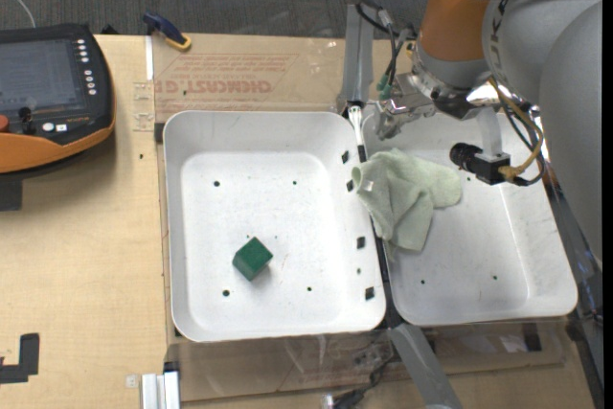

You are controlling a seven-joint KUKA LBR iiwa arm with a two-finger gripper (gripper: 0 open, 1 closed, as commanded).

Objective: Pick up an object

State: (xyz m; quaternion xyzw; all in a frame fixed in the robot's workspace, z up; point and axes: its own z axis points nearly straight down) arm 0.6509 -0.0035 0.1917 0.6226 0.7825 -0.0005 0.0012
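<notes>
The grey arm with its orange band fills the upper right, bent down over the far edge of the right bin. Its gripper hangs just above the far left corner of that bin; whether the jaws are spread or closed cannot be told. The left bin holds a small green block near its front, well apart from the gripper. The right bin holds a pale green cloth, crumpled against its left wall just below the gripper. A tablet controller lies on the bench at far left.
</notes>
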